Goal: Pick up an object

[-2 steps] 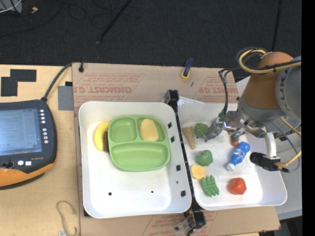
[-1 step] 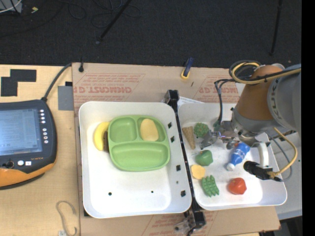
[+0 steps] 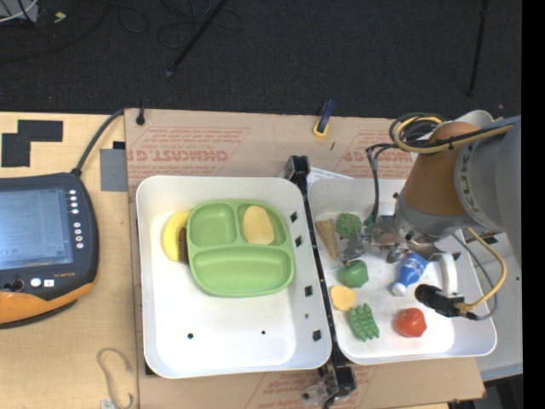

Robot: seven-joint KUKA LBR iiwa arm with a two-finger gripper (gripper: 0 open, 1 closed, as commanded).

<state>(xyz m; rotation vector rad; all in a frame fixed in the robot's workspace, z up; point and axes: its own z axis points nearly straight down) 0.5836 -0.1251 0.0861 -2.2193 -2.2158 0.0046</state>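
1. Gripper (image 3: 362, 244) sits low in the right bin (image 3: 477, 343), centre-right of the frame, its tips by the broccoli (image 3: 347, 224) and a green pepper (image 3: 353, 273); whether it is open or holding anything, I cannot tell.
2. Right bin also holds a blue bottle (image 3: 410, 273), a red tomato (image 3: 410, 322), a yellow piece (image 3: 342, 297) and a green ridged toy (image 3: 364, 321) toward lower centre.
3. Left bin (image 3: 221, 339) carries a green tray (image 3: 239, 248) with a pale yellow item (image 3: 258, 225) in its upper right compartment, and a banana (image 3: 173, 235) touches the tray's left side.
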